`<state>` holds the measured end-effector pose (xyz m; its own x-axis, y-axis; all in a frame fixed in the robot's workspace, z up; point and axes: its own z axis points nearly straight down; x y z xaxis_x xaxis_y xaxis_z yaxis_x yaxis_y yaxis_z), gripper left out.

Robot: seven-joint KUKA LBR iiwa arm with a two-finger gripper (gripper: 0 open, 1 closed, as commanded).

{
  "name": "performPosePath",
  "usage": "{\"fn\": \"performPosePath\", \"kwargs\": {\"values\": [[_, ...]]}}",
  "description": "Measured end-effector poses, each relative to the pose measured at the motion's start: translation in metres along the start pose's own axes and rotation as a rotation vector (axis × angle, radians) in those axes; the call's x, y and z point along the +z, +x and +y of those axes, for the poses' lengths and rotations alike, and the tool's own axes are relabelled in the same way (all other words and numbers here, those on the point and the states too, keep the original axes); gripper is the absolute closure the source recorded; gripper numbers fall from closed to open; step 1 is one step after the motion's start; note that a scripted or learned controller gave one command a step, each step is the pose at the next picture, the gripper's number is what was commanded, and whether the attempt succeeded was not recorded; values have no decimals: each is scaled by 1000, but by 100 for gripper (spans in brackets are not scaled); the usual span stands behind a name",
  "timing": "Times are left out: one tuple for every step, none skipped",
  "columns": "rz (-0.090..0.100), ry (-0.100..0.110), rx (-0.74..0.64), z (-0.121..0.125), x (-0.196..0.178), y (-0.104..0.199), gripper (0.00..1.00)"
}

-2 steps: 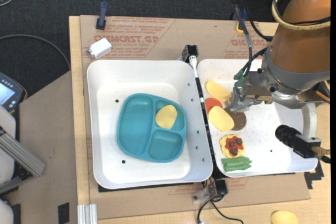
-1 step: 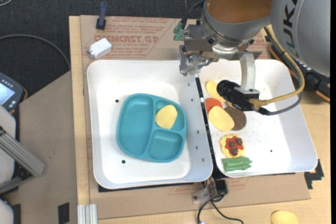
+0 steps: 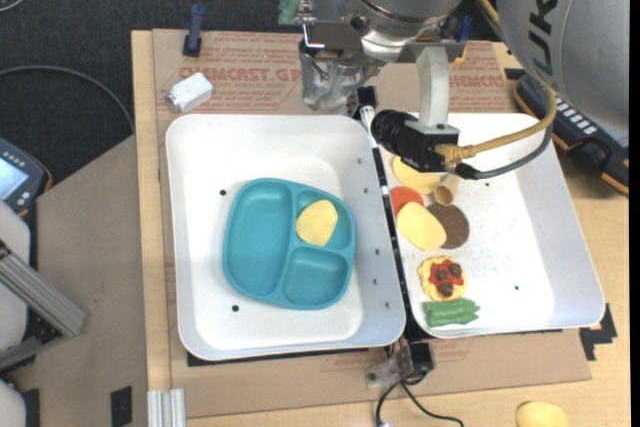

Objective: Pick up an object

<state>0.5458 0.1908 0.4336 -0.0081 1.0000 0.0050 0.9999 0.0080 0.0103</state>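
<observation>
A small white block [image 3: 190, 92] lies on the cardboard-covered table [image 3: 150, 335], beyond the far left corner of the left bin [image 3: 200, 205]. In that bin rests a teal divided plate [image 3: 262, 240], and a pale yellow piece [image 3: 317, 223] sits in its upper right compartment. The gripper [image 3: 328, 93] hangs over the cardboard just past the left bin's far rim, well apart from the plate; whether it is released or clenched cannot be told. The right bin [image 3: 530, 235] holds a cluster of toy food along its left wall: an orange piece [image 3: 405, 199], a yellow oval [image 3: 423, 227] touching a brown disc [image 3: 455, 227], a small tan cup [image 3: 445, 188], a pizza-like square [image 3: 443, 277] and a green pod [image 3: 450, 312] nearest the front.
</observation>
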Motion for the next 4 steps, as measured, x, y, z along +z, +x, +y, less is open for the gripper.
{"fn": "performPosePath", "kwargs": {"values": [[-6, 19, 1, -56, 47, 37, 100], [-9, 9, 16, 50, 97, -9, 100], [0, 4, 1, -12, 26, 37, 100], [-9, 22, 6, -69, 98, 34, 100]]}}
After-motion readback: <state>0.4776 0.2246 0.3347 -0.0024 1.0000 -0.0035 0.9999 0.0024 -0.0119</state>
